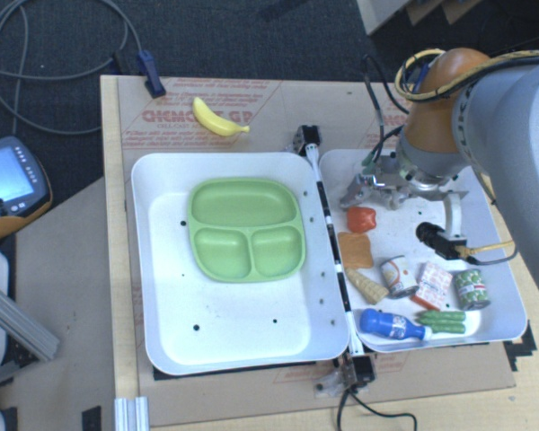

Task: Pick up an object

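Robot arm at the sorting bench: the gripper (375,189) of the grey arm (508,115) hangs low over the far-left corner of the right bin (397,237). It sits just above a red object (361,219) that lies on the bin floor near the wall shared with the left bin (242,326). Whether the tool is released or clenched cannot be told, because its metal end is small and blurred against the white floor.

Along that same left wall, nearer the camera, lie an orange-brown block (355,250) and a pale cone-shaped piece (366,285). The block is just beside the red object. A blue bottle (391,325) lies on its side along the near edge, with a green pod-like item (446,320) beside it. Toward the near-right corner, a red-and-white packet (434,285) and a green can (472,288) sit close together. A small ringed object (396,275), too blurred to identify, lies between the packet and the cone.

The arm's bulk covers the bin's far-right corner. A green divided plate (247,229) lies in the far half of the left bin. A banana (218,118) rests on the bench (278,106) beyond that bin's far edge.
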